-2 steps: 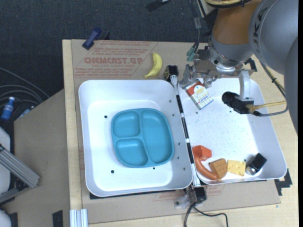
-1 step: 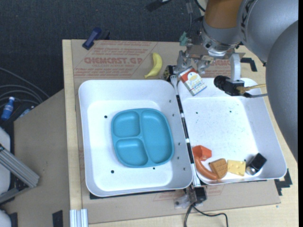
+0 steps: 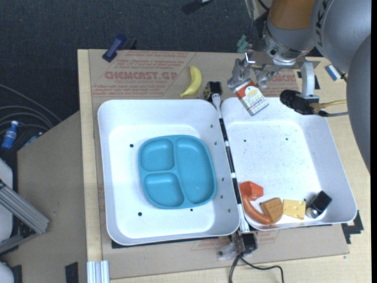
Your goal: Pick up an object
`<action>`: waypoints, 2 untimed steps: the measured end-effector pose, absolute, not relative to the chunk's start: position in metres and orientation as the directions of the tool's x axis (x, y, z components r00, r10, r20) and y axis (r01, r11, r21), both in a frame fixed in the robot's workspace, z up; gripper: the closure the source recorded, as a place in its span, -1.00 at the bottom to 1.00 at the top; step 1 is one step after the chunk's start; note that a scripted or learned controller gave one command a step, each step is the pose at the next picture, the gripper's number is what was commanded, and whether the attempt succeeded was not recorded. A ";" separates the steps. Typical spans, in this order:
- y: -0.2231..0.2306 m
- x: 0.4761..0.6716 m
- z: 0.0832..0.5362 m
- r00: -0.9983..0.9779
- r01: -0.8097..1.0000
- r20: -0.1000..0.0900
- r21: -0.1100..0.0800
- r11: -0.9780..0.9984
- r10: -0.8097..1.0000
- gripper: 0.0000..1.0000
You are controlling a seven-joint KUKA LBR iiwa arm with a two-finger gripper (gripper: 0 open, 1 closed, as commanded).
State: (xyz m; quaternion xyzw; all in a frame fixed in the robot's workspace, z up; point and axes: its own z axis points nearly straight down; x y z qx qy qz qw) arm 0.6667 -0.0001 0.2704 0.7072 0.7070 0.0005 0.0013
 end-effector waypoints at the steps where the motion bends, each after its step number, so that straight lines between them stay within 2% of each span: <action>1: -0.070 0.667 0.272 0.001 1.000 -0.002 0.003 -0.001 1.000 1.00; 2: -0.061 0.616 0.273 0.001 1.000 0.000 -0.002 -0.001 1.000 1.00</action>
